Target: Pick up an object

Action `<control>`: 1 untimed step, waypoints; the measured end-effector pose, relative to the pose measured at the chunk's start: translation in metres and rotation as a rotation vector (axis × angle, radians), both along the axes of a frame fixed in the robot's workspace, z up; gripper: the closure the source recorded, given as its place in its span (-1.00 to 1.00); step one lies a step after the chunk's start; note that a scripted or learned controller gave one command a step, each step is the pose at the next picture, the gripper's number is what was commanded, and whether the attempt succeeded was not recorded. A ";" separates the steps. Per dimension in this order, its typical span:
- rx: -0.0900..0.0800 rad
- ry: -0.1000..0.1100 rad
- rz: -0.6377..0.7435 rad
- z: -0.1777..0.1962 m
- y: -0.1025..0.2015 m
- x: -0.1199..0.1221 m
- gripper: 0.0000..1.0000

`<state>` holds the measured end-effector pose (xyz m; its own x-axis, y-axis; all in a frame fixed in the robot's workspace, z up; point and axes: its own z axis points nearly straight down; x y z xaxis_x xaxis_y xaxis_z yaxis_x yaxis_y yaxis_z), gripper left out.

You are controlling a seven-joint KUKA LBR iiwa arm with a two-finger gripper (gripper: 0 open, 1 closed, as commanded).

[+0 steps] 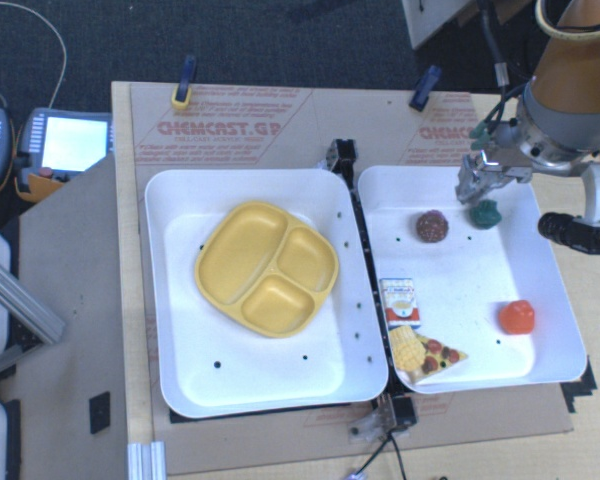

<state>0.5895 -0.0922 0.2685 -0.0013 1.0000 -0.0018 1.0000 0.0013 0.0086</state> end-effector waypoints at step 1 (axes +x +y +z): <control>0.004 0.012 0.004 -0.019 0.051 0.000 1.00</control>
<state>0.5899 -0.0415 0.2496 -0.0056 1.0000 0.0027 1.0000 0.0056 -0.0037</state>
